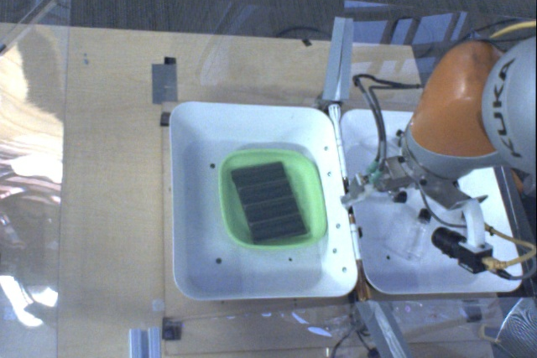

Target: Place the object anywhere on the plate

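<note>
A green square plate [231, 180] sits in the middle of the left bin [189, 205]. On it lies a dark grey ridged block [268, 202], flat and turned slightly off the plate's edges. My gripper [375, 179] hangs over the left part of the right bin [377, 268], close to the wall between the two bins. The orange and grey wrist [457, 109] covers most of it from above. It is apart from the block and the plate.
Black cables loop from the wrist over the back of the right bin. A black connector [457, 249] with a yellow lead hangs over that bin's right side. A grey metal post [339, 59] stands behind the gap between the bins.
</note>
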Tool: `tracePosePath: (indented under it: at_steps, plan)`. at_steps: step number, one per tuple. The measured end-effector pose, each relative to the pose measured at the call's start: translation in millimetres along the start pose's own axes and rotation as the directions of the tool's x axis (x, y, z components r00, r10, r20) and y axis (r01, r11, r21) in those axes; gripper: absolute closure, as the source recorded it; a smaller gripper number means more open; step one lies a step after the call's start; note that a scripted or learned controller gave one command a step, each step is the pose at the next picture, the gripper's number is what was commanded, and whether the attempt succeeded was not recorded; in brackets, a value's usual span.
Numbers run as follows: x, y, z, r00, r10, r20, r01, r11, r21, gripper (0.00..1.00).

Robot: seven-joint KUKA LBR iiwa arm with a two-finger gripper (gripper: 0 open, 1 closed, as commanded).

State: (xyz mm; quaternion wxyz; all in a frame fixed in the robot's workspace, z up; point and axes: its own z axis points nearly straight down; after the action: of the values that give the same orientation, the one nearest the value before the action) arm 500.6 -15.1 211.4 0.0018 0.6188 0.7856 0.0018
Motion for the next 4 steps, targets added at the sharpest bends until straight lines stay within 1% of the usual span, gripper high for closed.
tracePosePath:
  at_steps: [1, 2, 3, 4]
  plan:
    - [16, 35, 27, 1.000, 0.005, 0.000, -0.005, 1.000, 0.000, 0.00]
    - [43, 55, 26, 1.000, 0.017, 0.000, -0.017, 1.000, -0.001, 0.00]
    - [-19, 76, -10, 0.999, -0.047, 0.002, 0.047, 0.999, -0.003, 0.00]
    - [-82, 25, -29, 0.999, -0.048, 0.002, 0.048, 0.999, -0.002, 0.00]
